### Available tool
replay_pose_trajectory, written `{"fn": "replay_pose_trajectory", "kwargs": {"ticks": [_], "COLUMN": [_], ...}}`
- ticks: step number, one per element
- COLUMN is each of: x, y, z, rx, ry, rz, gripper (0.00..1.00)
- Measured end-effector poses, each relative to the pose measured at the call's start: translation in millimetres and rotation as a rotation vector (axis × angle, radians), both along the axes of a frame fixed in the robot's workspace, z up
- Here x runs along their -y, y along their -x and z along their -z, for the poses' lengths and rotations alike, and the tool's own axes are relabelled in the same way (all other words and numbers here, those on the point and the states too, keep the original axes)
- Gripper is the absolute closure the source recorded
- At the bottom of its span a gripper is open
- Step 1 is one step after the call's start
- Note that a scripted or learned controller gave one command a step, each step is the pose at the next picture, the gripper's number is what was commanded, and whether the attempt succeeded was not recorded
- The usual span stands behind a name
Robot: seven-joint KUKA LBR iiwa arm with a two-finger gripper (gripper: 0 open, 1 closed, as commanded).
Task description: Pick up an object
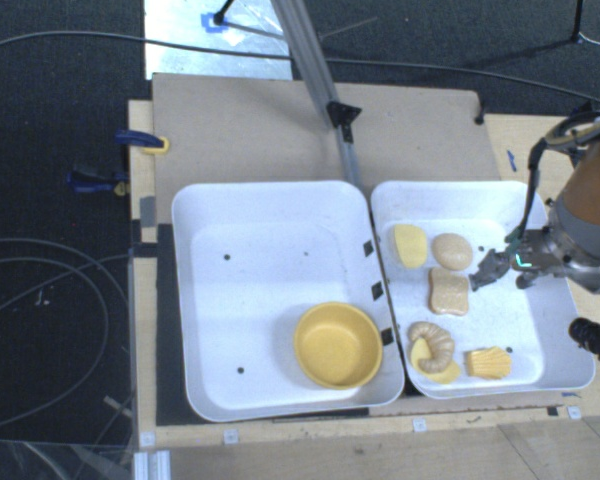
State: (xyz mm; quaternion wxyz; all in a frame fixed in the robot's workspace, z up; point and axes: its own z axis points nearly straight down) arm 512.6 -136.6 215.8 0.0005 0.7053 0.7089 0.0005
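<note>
Approaching is the step in hand, judged from the camera view: the gripper (483, 270) hangs low over the right bin (555, 363), reached in from the right on the grey arm (585, 223) with its orange band. Whether the fingers stand wide or narrow cannot be told at this size; nothing shows between them, so no grasp is claimed.

Candidate objects all lie in the right bin. The square tan bread slice (448, 292) lies just beside the gripper tip, toward the left. The round bun (452, 250) sits just above the slice, with the pale yellow wedge (410, 245) beside it near the bin's left wall. The curled croissant (433, 343) and the ridged yellow piece (488, 363) lie near the front edge. The left bin (210, 268) holds a yellow bowl (338, 344), well apart from the gripper.

The next move likely calls for centring over one object, probably the slice or bun, descending, then closing and lifting
</note>
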Motion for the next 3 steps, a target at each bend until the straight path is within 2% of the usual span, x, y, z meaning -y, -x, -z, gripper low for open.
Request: {"fn": "replay_pose_trajectory", "kwargs": {"ticks": [1,3], "x": [0,1], "y": [0,-11], "z": [0,93], "rx": [0.001,-0.004], "ry": [0.0,-0.001], "rz": [0.0,0.005], "gripper": [0.0,0.0]}}
